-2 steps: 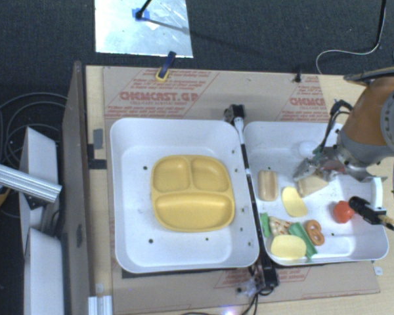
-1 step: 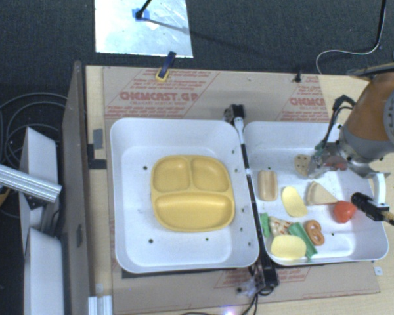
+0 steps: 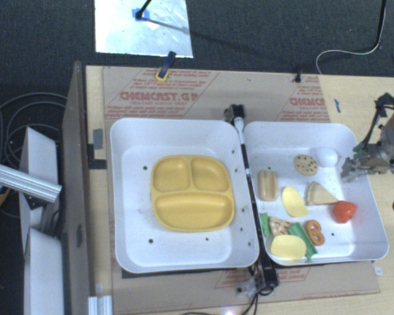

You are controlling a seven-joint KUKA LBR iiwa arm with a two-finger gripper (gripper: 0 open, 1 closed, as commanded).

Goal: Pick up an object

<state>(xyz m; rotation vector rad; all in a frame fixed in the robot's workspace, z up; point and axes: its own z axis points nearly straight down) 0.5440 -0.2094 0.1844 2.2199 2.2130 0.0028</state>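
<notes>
— Over on the right bin's [image 3: 374,238] far edge, what is the gripper [image 3: 356,168] doing?

— It hangs at the bin's right wall, low, beside a white round piece [image 3: 326,156]. Nothing sits between its fingers that I can see, and whether they are spread or pressed together I cannot tell; they are too small and dark.

— And the objects to pick from?

— All lie in that right bin. A brown cookie [image 3: 306,165] is just left of the white piece. Below it lie a tan bread roll [image 3: 268,184], a yellow oval piece [image 3: 293,201] and a pale wedge [image 3: 320,193]. A red tomato-like piece [image 3: 344,211] sits near the right wall. At the front lie an orange pretzel shape [image 3: 313,231], a green strip [image 3: 304,239] and a yellow round piece [image 3: 288,247].

— The other bin?

— The left bin [image 3: 128,176] holds a yellow divided plate [image 3: 192,192], with three compartments, flat in the middle. Both bins rest on a cardboard sheet [image 3: 184,94] with red print.
</notes>
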